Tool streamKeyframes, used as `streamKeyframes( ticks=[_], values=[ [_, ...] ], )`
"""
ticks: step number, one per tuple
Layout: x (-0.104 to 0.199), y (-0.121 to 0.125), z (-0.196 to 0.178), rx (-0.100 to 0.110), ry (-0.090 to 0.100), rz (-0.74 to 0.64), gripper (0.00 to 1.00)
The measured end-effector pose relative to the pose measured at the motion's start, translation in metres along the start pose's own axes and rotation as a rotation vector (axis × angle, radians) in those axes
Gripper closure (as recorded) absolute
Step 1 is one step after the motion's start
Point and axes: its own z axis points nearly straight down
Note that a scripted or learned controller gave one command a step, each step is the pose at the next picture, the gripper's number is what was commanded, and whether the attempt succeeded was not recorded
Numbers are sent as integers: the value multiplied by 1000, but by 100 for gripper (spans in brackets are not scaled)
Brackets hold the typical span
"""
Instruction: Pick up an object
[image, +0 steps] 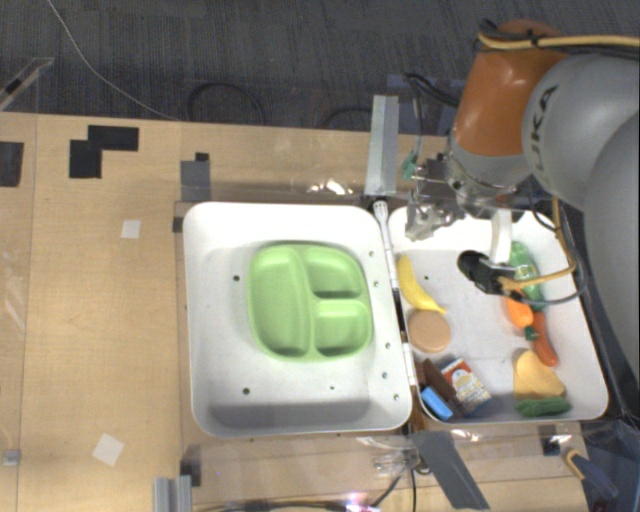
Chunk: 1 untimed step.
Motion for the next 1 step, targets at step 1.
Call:
streamKeyframes(
  ticks=[1],
  values=[
    [-54,5,16,-6,-3,-255,100]
  ],
)
